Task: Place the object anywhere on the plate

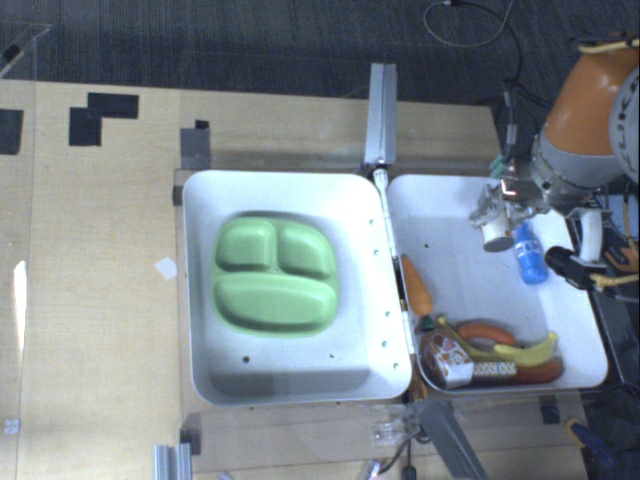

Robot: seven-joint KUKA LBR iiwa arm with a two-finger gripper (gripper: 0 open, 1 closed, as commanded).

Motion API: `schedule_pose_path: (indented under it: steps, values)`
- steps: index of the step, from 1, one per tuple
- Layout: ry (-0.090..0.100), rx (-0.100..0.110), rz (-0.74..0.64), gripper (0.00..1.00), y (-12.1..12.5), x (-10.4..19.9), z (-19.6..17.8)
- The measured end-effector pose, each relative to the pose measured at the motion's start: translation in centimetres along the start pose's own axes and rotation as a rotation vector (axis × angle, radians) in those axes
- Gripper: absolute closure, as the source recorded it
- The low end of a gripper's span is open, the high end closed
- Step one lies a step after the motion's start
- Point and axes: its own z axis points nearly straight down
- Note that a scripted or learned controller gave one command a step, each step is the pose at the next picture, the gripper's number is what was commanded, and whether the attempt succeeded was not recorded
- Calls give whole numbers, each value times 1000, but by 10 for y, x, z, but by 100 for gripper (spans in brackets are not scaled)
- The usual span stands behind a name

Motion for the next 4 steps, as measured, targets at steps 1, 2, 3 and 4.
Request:
schedule_pose_path:
  steps: [1, 2, 3, 4]
  values:
    - [-1, -2, -78, 100, 61, -5, -105]
    - [0, 3, -63, 100, 42, 27, 39]
    - [2, 0, 5, 100, 53, 133, 14]
    - [2, 3, -184, 100, -11, 224, 15]
